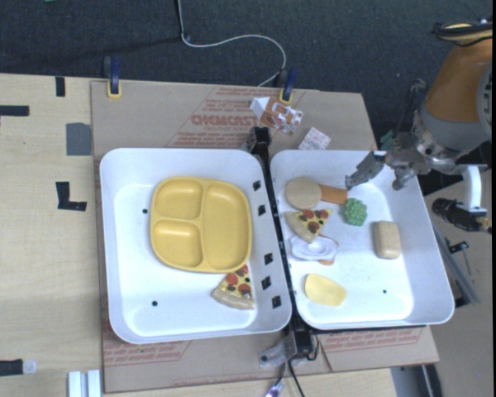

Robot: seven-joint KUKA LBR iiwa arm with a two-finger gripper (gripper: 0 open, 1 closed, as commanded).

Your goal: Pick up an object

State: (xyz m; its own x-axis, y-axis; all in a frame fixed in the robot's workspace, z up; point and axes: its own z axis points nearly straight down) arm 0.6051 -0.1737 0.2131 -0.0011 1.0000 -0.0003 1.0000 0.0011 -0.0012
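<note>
Camera view, tabletop [33, 222]: pale wood with black tape marks, under a brown cardboard sheet [223, 118] bearing both bins.

Camera view, left bin [124, 168]: white and shallow, touching the right bin along a black middle seam.

Camera view, plate [202, 224]: yellow, three compartments, flat in the middle of the left bin.

Camera view, pizza slice [235, 289]: toy wedge just below the plate's lower right edge, near the seam.

Camera view, right bin [422, 288]: white, holding the loose toys.

Camera view, drumstick [307, 193]: tan round end with orange handle pointing right, at upper left of the right bin.

Camera view, second pizza slice [308, 221]: just below the drumstick, above a white ring-shaped piece [314, 249].

Camera view, broccoli [355, 212]: green, just beside the drumstick handle's tip.

Camera view, bread [387, 239]: tan block, right of the broccoli, apart from it.

Camera view, chip [324, 290]: yellow oval near the bin's lower edge.

Camera view, arm [463, 81]: grey with orange band, entering from the right.

Camera view, jaws [383, 175]: spread, pinching nothing, over the right bin's upper part, above and right of the broccoli.

Camera view, cable [231, 40]: white, looping across the dark floor behind the cardboard.
</note>
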